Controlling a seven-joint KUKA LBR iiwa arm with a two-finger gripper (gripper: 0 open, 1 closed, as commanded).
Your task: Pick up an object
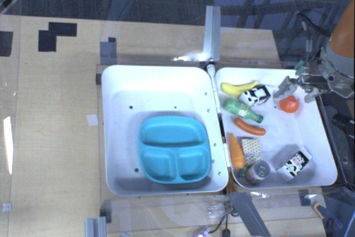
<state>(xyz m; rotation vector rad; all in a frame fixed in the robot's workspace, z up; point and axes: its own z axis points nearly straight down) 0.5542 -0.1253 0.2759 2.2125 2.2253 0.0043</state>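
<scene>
In the right bin (327,144), a red tomato-like ball (288,104) lies near the far right corner. My gripper (298,91) hangs just over it, open, one finger (285,86) to the ball's left and the other to its right. The ball sits low between the tips and still looks to rest on the bin floor. To the left lie a yellow banana (237,87), a black-and-white cow toy (257,96), a green bottle (242,110), an orange-red sausage (250,127) and a carrot (237,151).
A patterned card (251,145), a metal can (257,170) and a black-and-white carton (294,164) lie at the right bin's front. The left bin (119,119) holds a blue divided tray (175,148). A metal post (212,30) stands behind the divider.
</scene>
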